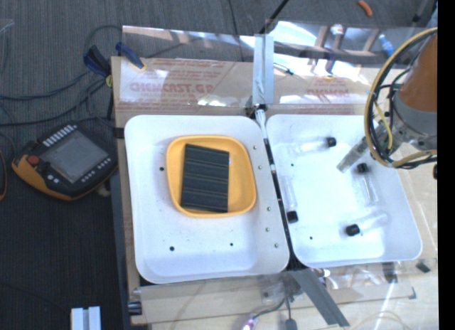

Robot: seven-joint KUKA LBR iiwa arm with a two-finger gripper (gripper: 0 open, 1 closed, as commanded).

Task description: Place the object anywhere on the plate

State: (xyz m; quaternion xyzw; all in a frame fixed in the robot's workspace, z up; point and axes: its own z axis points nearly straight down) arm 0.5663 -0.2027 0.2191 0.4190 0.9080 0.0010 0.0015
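A yellow square plate (245, 179) lies in the left white bin (146, 222). On the plate rests a flat black ribbed rectangle (205, 177), lying lengthwise near the plate's middle. My gripper (352, 156) hangs over the upper right part of the right bin (398, 243), well apart from the plate and the black object. The grey arm with its orange band (419, 83) comes in from the right edge, with yellow and black cables looped around it.
Several clear tubes with black caps lie in the right bin, one (316, 144) near its top, one (364, 179) just below the gripper, one (362, 223) lower down. A clear panel (192, 83) stands behind the bins. A teach pendant (67, 159) lies on the floor at left.
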